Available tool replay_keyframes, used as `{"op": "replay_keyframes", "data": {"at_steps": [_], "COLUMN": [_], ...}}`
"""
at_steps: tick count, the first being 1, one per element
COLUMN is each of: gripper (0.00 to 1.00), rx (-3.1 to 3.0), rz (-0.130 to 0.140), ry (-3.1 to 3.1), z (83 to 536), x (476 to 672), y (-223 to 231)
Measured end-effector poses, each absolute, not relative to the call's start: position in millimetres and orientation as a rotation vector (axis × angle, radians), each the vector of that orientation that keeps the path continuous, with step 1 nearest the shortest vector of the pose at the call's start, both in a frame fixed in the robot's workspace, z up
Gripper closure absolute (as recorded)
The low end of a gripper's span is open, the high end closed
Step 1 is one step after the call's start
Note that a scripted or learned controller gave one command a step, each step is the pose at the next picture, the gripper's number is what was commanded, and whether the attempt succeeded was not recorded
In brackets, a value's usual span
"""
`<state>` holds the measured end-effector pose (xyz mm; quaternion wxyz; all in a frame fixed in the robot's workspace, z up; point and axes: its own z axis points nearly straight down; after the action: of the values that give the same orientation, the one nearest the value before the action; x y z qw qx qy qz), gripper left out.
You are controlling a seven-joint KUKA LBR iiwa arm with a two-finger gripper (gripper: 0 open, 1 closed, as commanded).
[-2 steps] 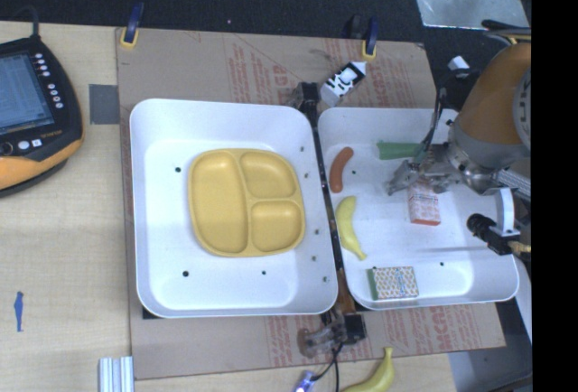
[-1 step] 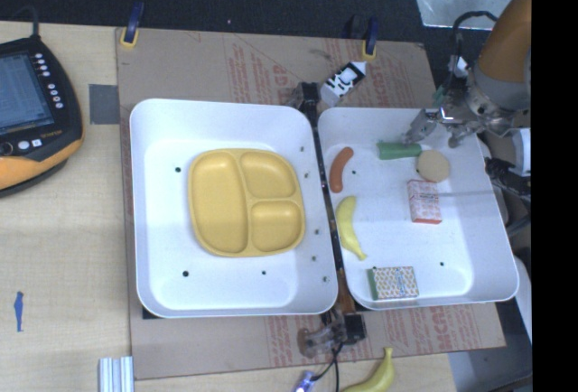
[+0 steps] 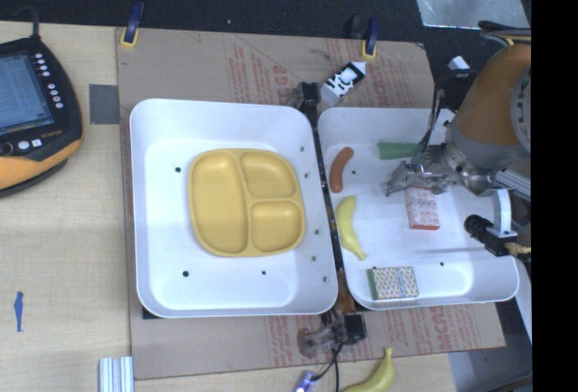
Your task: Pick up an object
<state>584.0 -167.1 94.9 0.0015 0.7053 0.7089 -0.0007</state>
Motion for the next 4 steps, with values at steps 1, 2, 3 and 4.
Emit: {"op": "replay_keyframes", "data": {"at_steps": [1,2,3,4], "gripper": [1.00,1.00,0.00,0.00], "rx": [2.209,2.216,2.217,2.220], "rz": [-0.005,-0.005,-0.005,-0.003], "ry": [2.222,2.231,2.230,2.223], "z": [106.4,152.6,152.3,164.1], "x": [584.9,537.8,537.5,594.2], "y": [-170.0,-131.5,-131.7,-208.8]}}
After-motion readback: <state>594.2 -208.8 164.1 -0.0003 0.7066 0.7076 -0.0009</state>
